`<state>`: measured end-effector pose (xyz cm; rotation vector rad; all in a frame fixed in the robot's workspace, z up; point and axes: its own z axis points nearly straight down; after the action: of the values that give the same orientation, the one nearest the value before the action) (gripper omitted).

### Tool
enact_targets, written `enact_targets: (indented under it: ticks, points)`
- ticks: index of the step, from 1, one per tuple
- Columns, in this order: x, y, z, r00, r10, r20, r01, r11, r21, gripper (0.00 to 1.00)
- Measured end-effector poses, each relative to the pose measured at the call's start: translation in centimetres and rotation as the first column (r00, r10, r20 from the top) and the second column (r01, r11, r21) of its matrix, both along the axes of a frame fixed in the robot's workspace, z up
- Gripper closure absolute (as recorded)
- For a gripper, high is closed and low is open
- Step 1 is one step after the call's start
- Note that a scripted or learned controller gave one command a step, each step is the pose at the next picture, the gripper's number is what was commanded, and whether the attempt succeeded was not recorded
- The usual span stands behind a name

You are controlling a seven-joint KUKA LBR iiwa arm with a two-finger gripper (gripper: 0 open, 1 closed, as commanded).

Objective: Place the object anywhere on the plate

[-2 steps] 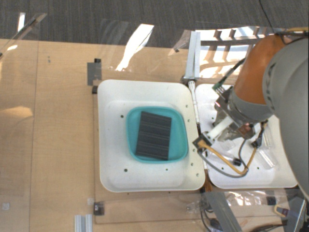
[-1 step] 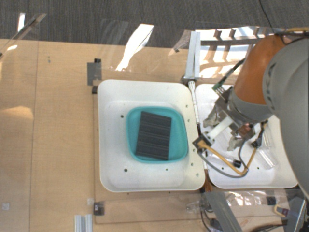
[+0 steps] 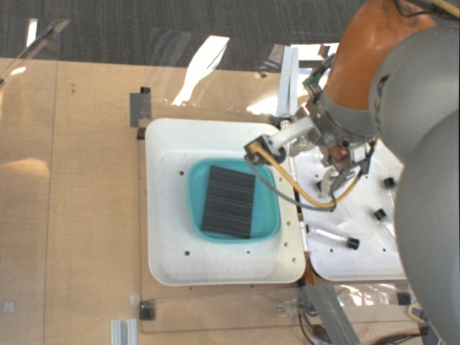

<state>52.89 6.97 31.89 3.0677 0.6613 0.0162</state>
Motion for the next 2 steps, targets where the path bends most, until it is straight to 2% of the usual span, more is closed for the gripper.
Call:
enact_targets:
  ticks: [1, 2]
  points:
    - [-0.7, -4.1, 10.3, 0.991, -0.132, 0.01, 0.132, 0.991, 0.001, 0.0]
    - [-3.9, -2.5, 11.8, 0.976, -0.218, 0.012, 0.218, 0.976, 0.003, 0.0]
